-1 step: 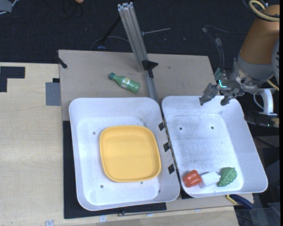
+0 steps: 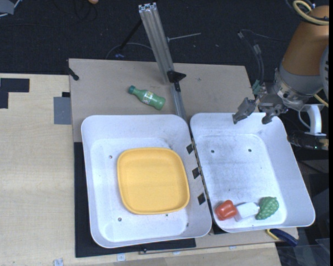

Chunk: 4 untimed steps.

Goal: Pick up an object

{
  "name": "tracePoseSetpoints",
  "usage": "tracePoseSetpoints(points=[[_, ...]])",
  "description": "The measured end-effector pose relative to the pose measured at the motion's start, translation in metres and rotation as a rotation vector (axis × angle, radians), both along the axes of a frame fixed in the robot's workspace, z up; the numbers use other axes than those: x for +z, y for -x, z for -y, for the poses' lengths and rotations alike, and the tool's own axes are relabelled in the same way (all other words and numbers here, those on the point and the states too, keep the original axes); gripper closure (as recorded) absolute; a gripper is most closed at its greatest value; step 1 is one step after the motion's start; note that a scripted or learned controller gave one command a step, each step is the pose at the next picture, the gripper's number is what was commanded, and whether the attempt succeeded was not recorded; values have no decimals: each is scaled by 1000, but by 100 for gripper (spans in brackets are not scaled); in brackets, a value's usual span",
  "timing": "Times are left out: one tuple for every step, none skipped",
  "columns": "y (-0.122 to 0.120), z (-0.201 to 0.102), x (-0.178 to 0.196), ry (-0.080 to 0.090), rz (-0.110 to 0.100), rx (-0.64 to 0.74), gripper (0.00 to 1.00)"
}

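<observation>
Its end effector (image 2: pixel 256 112) spread open and empty over the right bin's (image 2: pixel 299 173) far rim, the arm risks missing the three small toys (image 2: pixel 247 209) clustered together at the near edge.

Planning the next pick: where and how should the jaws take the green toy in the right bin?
Probably from above, across the green toy's narrower middle. Its left side touches a white block, and the bin wall is close on the right, so side approaches look crowded.

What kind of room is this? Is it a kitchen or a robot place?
It looks like a robot lab, not a kitchen. A grey and orange robot arm hangs over two white bins. The food is toys: a yellow plate, a red pepper and a green bunch. Cables trail around the bench.
</observation>
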<state>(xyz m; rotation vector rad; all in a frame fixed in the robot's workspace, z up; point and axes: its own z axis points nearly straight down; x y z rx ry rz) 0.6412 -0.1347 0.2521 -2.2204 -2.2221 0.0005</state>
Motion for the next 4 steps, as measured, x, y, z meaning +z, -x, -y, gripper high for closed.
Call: tracePoseSetpoints(points=[[2,-1,-43,-1,-4,1,0],[7,-5,-105,-1,-5,1,0],[8,-6,-158,-1,-4,0,0],[7,-4,-145,0,0,-2,100]])
